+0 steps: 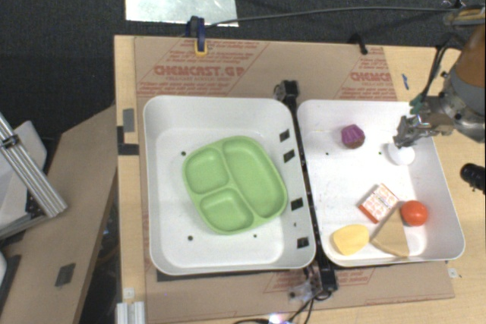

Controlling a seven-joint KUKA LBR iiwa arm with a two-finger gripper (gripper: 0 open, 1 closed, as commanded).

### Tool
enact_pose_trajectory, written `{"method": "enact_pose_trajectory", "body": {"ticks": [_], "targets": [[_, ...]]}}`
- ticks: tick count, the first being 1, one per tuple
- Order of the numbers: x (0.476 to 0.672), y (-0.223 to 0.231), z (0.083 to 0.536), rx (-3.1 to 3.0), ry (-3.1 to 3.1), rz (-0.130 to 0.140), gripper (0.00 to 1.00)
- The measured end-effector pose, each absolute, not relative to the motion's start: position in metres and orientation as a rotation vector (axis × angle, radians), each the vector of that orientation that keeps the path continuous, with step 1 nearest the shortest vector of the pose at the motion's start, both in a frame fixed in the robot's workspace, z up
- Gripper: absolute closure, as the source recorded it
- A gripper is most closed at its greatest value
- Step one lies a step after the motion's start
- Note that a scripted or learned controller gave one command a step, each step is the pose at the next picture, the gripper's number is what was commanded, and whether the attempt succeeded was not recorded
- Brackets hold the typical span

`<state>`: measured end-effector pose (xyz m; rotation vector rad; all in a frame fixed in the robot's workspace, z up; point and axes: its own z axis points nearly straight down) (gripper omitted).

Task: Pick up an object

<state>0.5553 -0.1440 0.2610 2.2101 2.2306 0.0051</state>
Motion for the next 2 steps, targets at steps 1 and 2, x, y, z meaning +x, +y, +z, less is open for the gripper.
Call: {"method": "enact_pose_trajectory", "body": {"ticks": [1, 2], "targets": [[0.559, -0.092, 0.247, 2.211, 2.232, 0.004, 1.00], [0.575, -0.041, 0.238, 2.210, 2.231, 0.004, 1.00]]}}
